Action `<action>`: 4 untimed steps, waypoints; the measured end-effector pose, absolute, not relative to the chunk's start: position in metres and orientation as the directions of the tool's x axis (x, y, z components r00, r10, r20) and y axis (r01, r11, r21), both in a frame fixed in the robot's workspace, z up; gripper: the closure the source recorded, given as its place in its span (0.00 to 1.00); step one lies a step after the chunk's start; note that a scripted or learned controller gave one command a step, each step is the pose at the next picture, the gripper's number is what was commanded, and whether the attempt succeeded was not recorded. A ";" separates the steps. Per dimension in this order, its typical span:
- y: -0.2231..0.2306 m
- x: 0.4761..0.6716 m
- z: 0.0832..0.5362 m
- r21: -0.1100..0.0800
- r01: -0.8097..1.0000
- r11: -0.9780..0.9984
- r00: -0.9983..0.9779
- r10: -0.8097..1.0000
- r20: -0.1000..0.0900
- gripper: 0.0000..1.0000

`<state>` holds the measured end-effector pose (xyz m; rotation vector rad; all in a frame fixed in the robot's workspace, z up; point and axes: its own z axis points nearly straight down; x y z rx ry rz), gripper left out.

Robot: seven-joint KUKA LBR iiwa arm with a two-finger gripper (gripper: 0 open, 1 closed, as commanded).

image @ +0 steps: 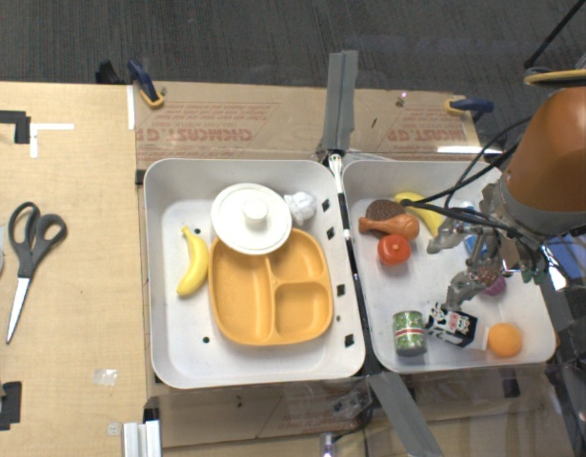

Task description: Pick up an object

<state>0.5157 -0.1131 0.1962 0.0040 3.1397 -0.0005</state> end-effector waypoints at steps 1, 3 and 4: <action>-0.111 0.579 0.097 0.000 0.056 0.998 -0.998 0.056 -0.003 0.00; -0.096 0.633 0.095 -0.001 0.332 0.943 -0.943 0.332 -0.008 0.00; -0.097 0.637 0.097 -0.003 0.371 0.929 -0.929 0.370 -0.011 0.00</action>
